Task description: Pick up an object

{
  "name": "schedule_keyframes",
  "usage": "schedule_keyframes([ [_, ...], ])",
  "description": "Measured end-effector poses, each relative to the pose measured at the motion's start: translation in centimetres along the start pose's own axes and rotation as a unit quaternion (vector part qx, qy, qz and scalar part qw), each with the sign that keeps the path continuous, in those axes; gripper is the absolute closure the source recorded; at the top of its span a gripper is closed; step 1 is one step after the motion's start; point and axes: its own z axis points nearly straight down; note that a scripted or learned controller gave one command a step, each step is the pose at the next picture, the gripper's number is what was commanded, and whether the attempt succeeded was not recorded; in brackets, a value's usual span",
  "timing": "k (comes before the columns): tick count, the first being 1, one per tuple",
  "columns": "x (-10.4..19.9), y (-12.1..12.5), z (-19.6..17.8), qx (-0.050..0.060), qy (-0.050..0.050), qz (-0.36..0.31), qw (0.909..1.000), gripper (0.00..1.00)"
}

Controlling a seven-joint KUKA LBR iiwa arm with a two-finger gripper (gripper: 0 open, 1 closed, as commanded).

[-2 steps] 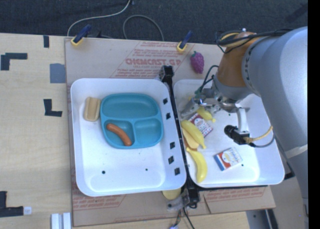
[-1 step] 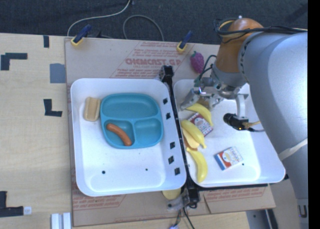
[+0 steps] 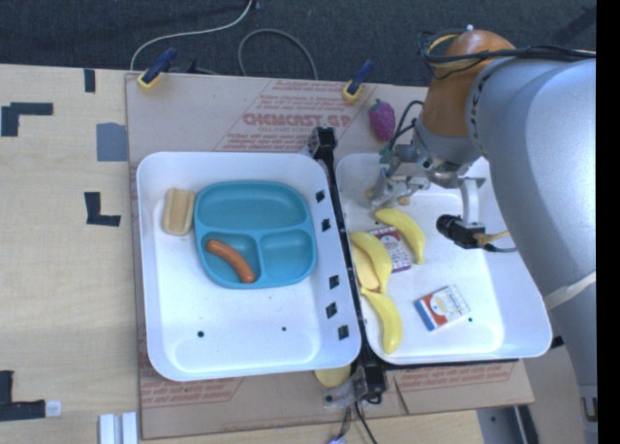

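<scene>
Gripper [image 3: 399,185] hangs low in the upper part of the right bin [image 3: 523,331], just above the top end of a banana [image 3: 405,232]; whether its fingers are parted or closed I cannot tell from this angle, and nothing is visibly held. That banana, lying right of centre in the frame, looks the nearest candidate: likely light, smooth-skinned and curved, probably a stiff toy, so a grip across its thick middle should slip less than one at a tapered tip. Two more bananas [image 3: 371,260] lie just left and below, one near the bin's lower edge [image 3: 386,321], with a printed card partly under them. A small box [image 3: 443,306] with red and blue print sits lower right; its lettering is too small to read. A purple fruit [image 3: 382,119] rests outside the bin, above. The left bin [image 3: 165,335] holds a blue divided tray [image 3: 291,205] with a sausage [image 3: 231,260] and a bread slice [image 3: 177,211] beside it. Red lettering on the cardboard [image 3: 281,120] is blurred.
</scene>
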Motion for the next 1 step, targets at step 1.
schedule_keyframes([
  [1, 0.01, -0.02, 0.05, 0.000, 0.000, 0.000, 1.0000, 0.00],
])
